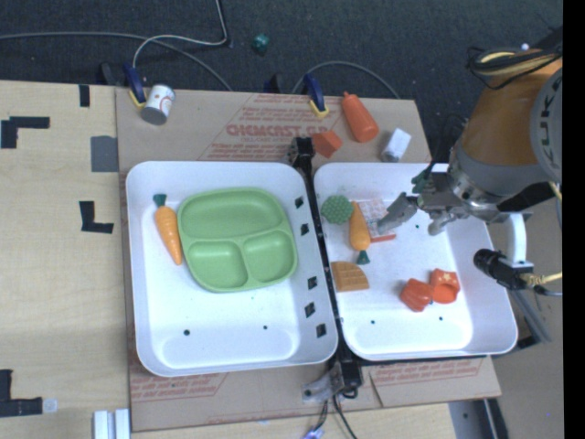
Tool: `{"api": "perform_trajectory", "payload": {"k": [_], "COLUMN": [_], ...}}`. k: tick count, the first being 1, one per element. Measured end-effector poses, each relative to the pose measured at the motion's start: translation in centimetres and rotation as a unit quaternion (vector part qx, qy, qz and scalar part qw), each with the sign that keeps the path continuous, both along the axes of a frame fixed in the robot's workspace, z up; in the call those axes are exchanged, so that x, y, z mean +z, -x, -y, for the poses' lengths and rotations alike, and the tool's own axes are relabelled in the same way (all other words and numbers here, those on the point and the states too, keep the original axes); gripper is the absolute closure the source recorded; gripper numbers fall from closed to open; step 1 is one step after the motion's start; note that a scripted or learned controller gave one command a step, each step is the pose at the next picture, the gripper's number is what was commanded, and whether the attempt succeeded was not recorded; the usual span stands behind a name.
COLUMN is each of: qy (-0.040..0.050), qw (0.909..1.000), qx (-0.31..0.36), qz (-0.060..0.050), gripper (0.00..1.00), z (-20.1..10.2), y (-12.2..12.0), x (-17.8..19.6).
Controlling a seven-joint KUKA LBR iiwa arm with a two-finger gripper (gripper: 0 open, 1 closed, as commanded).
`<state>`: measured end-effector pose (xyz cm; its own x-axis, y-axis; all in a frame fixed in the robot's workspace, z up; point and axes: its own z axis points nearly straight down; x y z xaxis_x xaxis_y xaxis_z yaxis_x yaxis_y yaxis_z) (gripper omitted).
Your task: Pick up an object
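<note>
Two shallow white bins sit side by side on the bench [55,245], on a sheet of brown cardboard [265,126]. The left bin [151,327] holds a green divided plate [238,238] and, just beside the plate's left edge, a toy carrot [168,231] lying lengthwise with its green top toward the far side.

The right bin [439,332] carries the loose pieces. Near its far left corner lies a round green knobbly toy [335,209], and touching it on the right is a second orange carrot-like piece [359,229] with a thin red strip [381,238] at its side. Nearer the front, against the divider, rests a flat tan wedge [349,276]. Well apart from these, toward the right, two red-orange chunks [430,289] lie touching each other.

The grey arm with its orange band [507,122] reaches in from the right, and the gripper [398,214] hangs over the far part of the right bin, close to the carrot-like piece. One dark finger points left and down toward that piece; whether the fingers are apart or together cannot be told from this slant, and nothing is seen between them.

Beyond the bins, on the cardboard, lie an orange bottle-shaped toy [359,117], a small red block [326,142], a white cube [397,144] and a small white can [158,103].
</note>
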<state>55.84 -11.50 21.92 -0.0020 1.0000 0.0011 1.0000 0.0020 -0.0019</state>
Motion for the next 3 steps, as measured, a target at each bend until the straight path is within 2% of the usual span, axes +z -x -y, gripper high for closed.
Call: {"api": "perform_trajectory", "payload": {"k": [1,2,3], "qy": [0.0005,0.0009,0.0007], "qw": [1.0,1.0,1.0], "qx": [0.0,0.0,0.0], "qz": [0.003,0.002,0.002], "gripper": [0.0,0.0,1.0], "z": [-1.4,-1.4,-1.4], "y": [-3.4,-7.4,-7.4], "x": [-13.3,-13.3,-12.3]}}
